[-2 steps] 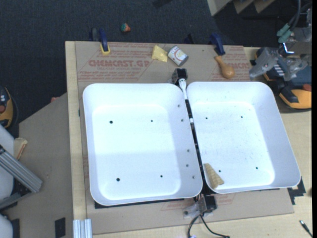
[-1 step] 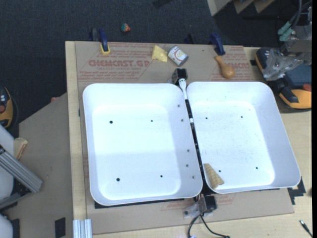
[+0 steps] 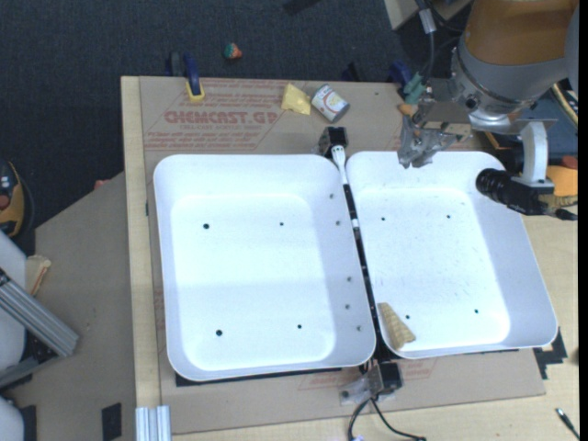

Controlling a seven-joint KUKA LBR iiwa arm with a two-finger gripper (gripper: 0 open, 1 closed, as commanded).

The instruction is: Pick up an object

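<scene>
**Gripper above the far edge of the right bin; object at its near-left corner**

We see two shallow white plastic bins side by side on a brown cardboard-covered bench point(image 3: 230, 118). The left bin point(image 3: 184, 246) and the right bin point(image 3: 514, 274) meet along a dark seam. The grey arm with its orange band point(image 3: 519, 12) enters from the right, and its two-finger metal gripper point(image 3: 415, 159) hangs over the far edge of the right bin, close to that bin's far-left corner. We cannot tell whether its fingers are spread or closed; we see nothing between them.

The small tan wedge-shaped object point(image 3: 397, 326) lies at the near-left corner of the right bin, against its sloping wall, well apart from the gripper.

On the bench beyond the bins' far edges lie a yellow scrap point(image 3: 296, 100) and, just beside it, a small white-and-grey box point(image 3: 330, 103). A blue-and-yellow clamp point(image 3: 192, 77) grips the bench's far edge.
</scene>
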